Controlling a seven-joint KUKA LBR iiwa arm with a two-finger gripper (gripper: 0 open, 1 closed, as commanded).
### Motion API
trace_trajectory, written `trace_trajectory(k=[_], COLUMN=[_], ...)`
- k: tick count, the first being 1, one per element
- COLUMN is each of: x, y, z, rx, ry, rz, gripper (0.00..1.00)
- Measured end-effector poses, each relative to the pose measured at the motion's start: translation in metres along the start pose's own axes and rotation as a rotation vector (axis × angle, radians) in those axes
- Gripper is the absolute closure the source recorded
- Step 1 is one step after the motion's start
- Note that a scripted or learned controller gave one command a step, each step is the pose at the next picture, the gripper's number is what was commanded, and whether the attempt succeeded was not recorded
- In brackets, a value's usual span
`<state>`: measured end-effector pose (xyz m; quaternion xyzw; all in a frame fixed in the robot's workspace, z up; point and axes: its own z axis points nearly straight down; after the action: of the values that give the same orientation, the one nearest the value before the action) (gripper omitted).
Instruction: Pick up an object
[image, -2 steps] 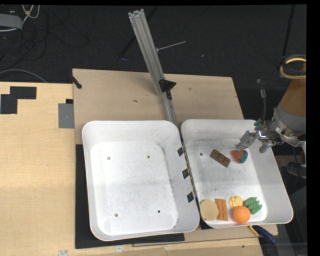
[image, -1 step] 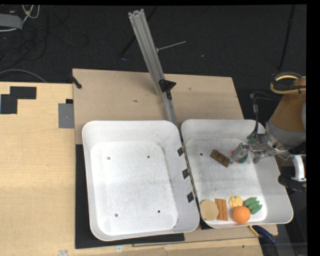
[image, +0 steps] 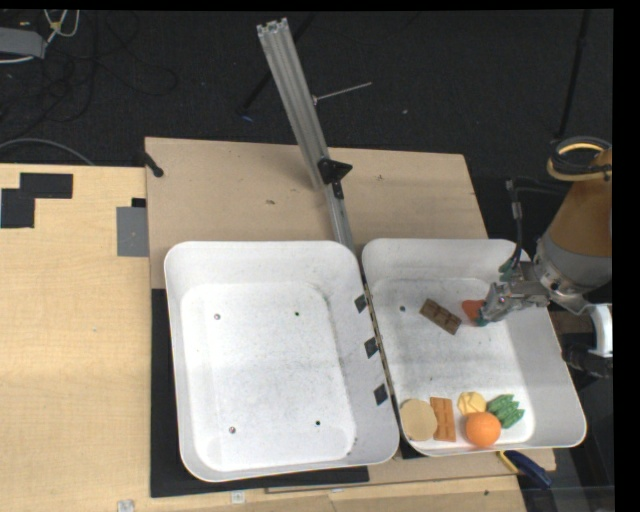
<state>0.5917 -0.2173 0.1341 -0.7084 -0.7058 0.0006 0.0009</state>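
Observation:
In the right bin (image: 520, 260) a brown block (image: 440, 316) lies near the middle. A small red object (image: 470, 309) sits just right of it. My gripper (image: 488, 312) is down at the red object's right side, its tips touching or nearly touching it. Along the bin's front edge lie a tan round piece (image: 418, 419), an orange-brown slab (image: 443, 418), a small yellow item (image: 471, 403), an orange ball (image: 483, 429) and a green piece (image: 506, 410).
The left bin (image: 262, 355) stands beside the right one, with black clips (image: 371, 346) along the shared edge. A grey metal rail (image: 303, 120) slants up from the bins' back edge. The arm's orange band (image: 578, 160) is at the right.

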Motion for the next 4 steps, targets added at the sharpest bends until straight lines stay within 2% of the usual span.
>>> trace_trajectory(k=[2, 3, 4], x=[0.008, 0.067, 0.126], y=[0.003, -0.006, -0.021], z=[-0.111, -0.116, -0.106], rx=[-0.007, 0.000, 0.003], ry=[-0.002, 0.002, 0.003], rz=[-0.006, -0.008, -0.008], gripper=[1.00, 1.00, 1.00])
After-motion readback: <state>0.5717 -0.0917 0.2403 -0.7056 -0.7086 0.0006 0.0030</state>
